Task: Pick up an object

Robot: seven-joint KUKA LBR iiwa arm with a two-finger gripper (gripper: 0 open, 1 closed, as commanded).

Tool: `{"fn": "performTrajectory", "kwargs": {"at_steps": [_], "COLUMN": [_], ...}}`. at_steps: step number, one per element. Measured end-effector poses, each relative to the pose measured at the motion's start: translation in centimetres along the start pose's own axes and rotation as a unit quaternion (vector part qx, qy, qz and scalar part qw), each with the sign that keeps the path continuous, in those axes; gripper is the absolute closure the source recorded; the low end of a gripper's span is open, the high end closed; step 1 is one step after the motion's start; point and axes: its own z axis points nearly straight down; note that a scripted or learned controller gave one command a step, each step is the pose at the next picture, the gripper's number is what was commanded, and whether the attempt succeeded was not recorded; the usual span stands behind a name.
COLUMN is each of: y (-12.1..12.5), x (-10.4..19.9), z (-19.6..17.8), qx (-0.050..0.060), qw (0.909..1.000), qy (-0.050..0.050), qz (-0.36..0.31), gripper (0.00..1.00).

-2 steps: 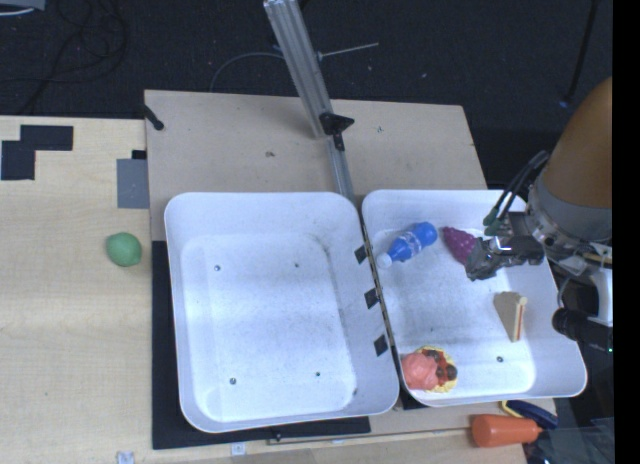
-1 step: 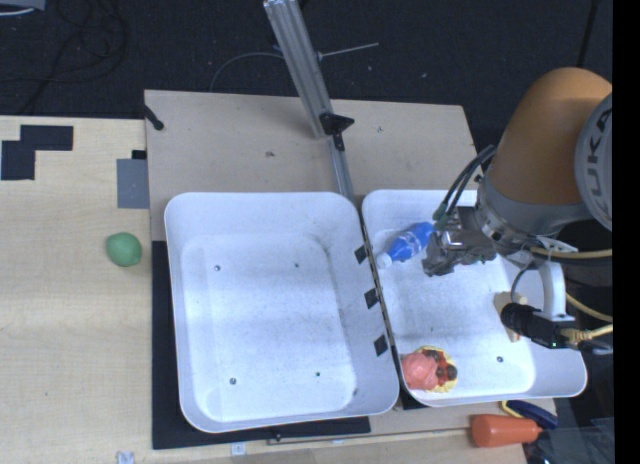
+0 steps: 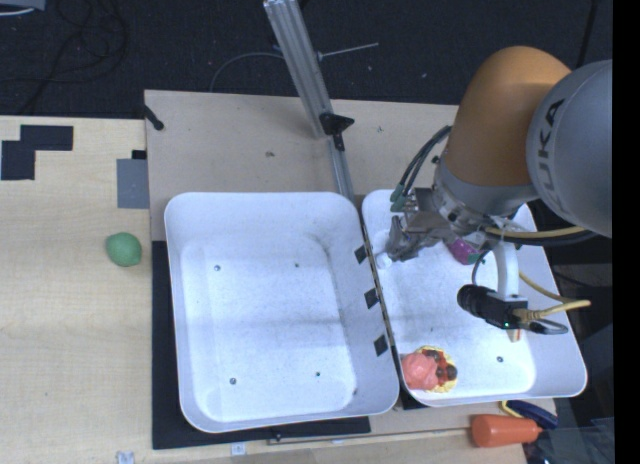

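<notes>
My gripper (image 3: 403,239) hangs low over the far left part of the right bin (image 3: 560,377), close to the wall shared with the left bin. A small magenta object (image 3: 462,249) lies in the right bin just right of the gripper, half hidden under the wrist. At the near left corner of the same bin rests a red and orange lumpy object (image 3: 430,370), well apart from the gripper. The arm's orange band and grey body hide the far right of that bin.
The left bin (image 3: 200,242) sits beside the right one, with black clips along the shared wall. A green ball (image 3: 124,249) lies on the bench left of the bins. An orange object (image 3: 503,430) rests outside the right bin's near edge. A metal rail (image 3: 305,62) slants behind.
</notes>
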Motion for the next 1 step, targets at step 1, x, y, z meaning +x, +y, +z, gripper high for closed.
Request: {"fn": "performTrajectory", "kwargs": {"at_steps": [1], "y": [2.28], "x": [4.54], "z": [0.27], "qx": [0.000], "qw": [1.0000], "qy": [0.000], "qz": [0.000], "gripper": [1.00]}}
